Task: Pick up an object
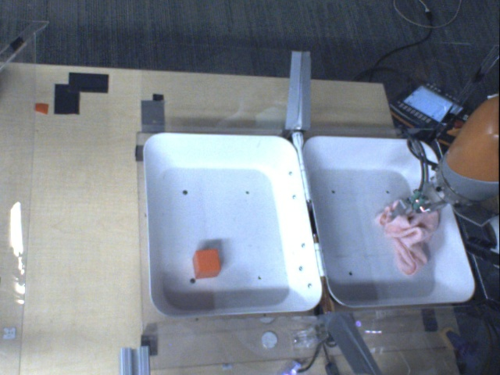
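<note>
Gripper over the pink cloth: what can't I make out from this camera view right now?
- Gripper: too small and blurred to tell how it meets the pink cloth.
- Arm: cut off by the right edge.
- Orange block in the left bin: underside hidden.

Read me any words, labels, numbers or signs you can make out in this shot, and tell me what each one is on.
No text here can be read.
Lit screen of the device beyond the right bin: it glows, but whatever it displays is too small and blurred to read.
Orange block, pink cloth, left bin and bench: no lettering visible.
</note>
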